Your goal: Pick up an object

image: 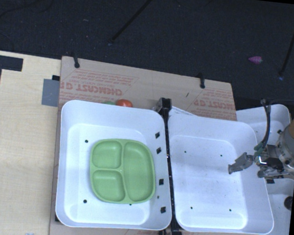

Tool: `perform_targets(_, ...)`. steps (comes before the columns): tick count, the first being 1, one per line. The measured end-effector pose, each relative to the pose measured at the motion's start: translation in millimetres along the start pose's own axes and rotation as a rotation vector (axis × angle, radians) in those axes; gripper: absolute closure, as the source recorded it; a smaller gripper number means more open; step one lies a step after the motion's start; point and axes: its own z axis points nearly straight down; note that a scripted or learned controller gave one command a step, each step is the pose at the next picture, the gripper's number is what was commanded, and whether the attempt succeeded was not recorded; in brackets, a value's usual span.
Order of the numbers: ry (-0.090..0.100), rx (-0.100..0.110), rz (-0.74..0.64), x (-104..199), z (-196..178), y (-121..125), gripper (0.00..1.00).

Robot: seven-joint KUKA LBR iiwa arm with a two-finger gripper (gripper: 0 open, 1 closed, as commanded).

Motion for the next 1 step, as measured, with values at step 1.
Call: perform_targets(1,0.0,0.0,0.001,-0.3,59.4,8.4,0.0)
